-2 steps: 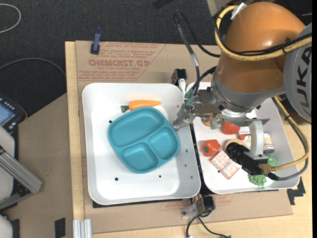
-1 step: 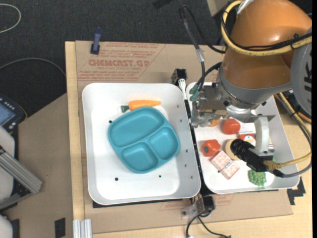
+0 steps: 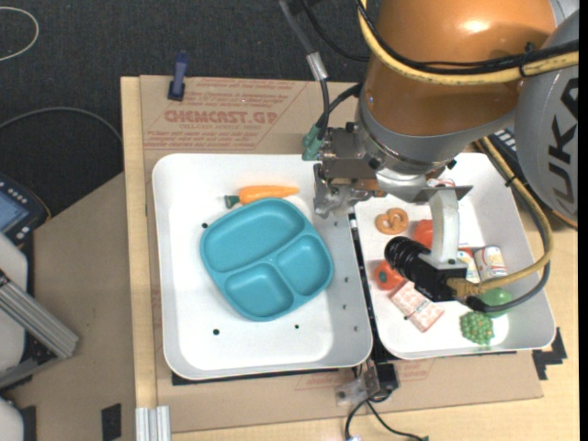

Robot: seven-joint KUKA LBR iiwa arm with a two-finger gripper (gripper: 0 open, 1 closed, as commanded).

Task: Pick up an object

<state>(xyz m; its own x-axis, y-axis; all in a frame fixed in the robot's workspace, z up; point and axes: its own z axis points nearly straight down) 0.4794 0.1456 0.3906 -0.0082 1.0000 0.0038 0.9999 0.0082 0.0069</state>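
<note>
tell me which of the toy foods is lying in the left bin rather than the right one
The carrot: orange with a green top, lying alone above the blue divided plate. The pretzel and green grapes lie in the right bin.

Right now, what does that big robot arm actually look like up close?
The arm is bulky and rounded: a shiny orange band over a grey ring, with yellow and black cables looping around it. Below sits a grey metal gripper. White casing at the right bears dark lettering.

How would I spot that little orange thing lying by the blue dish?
Look in the left white bin, where a blue divided plate takes up the middle. Just above the plate's top edge lies the carrot, resting flat. It is the only long, thin orange piece there, with a small green tip at its left end.
</note>
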